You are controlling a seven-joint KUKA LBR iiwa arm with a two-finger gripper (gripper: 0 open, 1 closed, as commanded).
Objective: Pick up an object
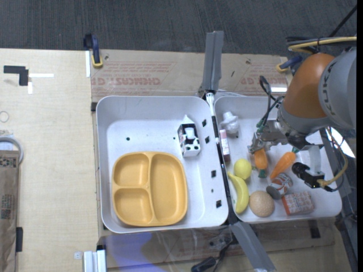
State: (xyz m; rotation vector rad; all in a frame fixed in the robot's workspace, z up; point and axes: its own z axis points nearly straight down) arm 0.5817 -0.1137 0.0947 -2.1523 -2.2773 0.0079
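Jaws: we cannot tell how they stand; the gripper (262,146) hangs low in the right bin (332,211), at the right of the frame, its tip hidden among cables and clutter.

Nearest thing: a small orange piece (260,160) lies just under the gripper tip, touching or nearly so; we cannot say that it is held.

Candidate to lift: the carrot (283,165), just right of the gripper, lies aslant. We judge it a light, stiff toy, smooth and apt to slip; a hold across its thick middle would serve best.

Other candidates: the lemon (243,169) and the banana (240,192) lie lower left of the gripper, and the tan egg-like ball (261,204) below it. We judge the round ones prone to roll out of a pinch; the banana offers a narrow middle.

Flat items: a red-and-white packet (297,202) at lower right looks light and thin, awkward to pinch from above.

Left bin: the yellow divided plate (150,188) and a black-and-white cube (189,140) sit well apart from the gripper.

Writing: red print on the cardboard strip (147,77) behind the bins appears reversed; we make out something like "CHEMICAL GR", not surely. The packet's print is too small to read.
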